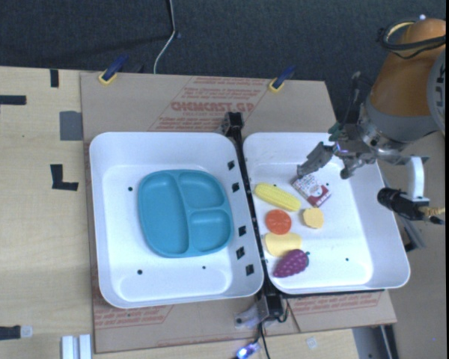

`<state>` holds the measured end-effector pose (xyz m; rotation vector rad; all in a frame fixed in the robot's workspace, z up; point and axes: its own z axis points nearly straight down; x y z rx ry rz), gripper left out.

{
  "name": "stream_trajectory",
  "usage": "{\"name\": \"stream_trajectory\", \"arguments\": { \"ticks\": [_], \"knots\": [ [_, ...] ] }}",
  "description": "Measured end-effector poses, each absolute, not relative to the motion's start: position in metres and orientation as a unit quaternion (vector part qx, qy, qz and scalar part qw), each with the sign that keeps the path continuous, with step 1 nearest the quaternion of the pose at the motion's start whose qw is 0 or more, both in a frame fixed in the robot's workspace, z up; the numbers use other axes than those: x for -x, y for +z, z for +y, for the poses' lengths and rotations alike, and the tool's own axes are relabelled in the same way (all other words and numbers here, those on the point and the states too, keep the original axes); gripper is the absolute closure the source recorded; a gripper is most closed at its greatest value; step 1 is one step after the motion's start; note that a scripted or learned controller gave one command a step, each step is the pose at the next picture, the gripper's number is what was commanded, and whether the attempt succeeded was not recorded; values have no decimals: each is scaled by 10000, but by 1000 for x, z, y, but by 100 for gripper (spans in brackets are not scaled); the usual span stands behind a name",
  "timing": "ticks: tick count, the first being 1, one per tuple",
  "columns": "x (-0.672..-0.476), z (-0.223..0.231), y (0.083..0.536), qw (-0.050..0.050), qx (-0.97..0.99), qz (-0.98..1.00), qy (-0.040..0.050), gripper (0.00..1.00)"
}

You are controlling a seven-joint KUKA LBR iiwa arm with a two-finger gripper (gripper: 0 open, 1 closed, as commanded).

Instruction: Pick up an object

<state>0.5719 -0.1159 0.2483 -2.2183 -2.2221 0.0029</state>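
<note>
My gripper (327, 172) hangs over the back of the right bin (374, 260), open, with nothing between its fingers. Its left finger (310, 164) slants down toward a small red and white packet (315, 192) lying on the bin floor just below the tip. Whether the finger touches the packet is unclear. Left of the packet lies a yellow corn cob (277, 196). In front of it sit an orange round fruit (278, 221), a small yellow piece (313, 218), a yellow block (283, 242) and purple grapes (290, 262).
The left bin (116, 163) holds a blue divided plate (185, 212). A black clip strip (241, 193) runs between the two bins. Both bins rest on a cardboard sheet (202, 103) on the bench. The arm's grey and orange body (408, 88) stands at the right.
</note>
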Motion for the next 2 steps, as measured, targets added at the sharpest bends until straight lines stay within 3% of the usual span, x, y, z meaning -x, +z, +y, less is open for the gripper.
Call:
{"name": "stream_trajectory", "arguments": {
  "ticks": [2],
  "knots": [
    [-568, -122, 131, 32, 7070, -7072, 29, 0]
  ]
}}
